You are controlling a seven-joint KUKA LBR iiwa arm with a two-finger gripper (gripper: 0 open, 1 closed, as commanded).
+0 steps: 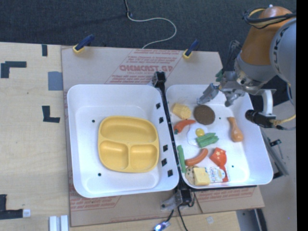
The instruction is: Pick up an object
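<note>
**A:** Right, camera view. Where's the gripper (219, 96)?

**B:** Over the back of the right bin (262, 153), hanging off the grey arm (267, 37) with the orange band. Fingers (208, 94) are spread apart, nothing between them. One finger tip sits just above the brown round patty (204, 114), the other points toward the bin's back right.

**A:** Pickable stuff?

**B:** All in the right bin. Yellow chunk (181, 111) by the divider, just left of the patty. Orange-red pepper piece (183, 125) below that. Green bean cluster (207, 139) mid-bin, touching a white fried-egg piece (196, 135) with a yellow yolk. Drumstick (235, 130) toward the right wall. Sausage (197, 157) and a red strawberry-like piece (218, 156) nearer the front. Long green pod (181, 157) along the divider. Cheese wedge (201, 176) and a small printed packet (217, 174) at the front edge.

**A:** Packet text?

**B:** Too small to read.

**A:** Left bin?

**B:** Left bin (82, 129) holds a yellow three-compartment tray (128, 144), lying flat.

**A:** Any readable writing?

**B:** Cardboard sheet (110, 66) under the bins has red print, upside down from this angle. Can't make it out reliably. Two blue-and-yellow clamps (83, 43) pin its back edge. White cable (151, 20) loops on the dark floor behind.
</note>
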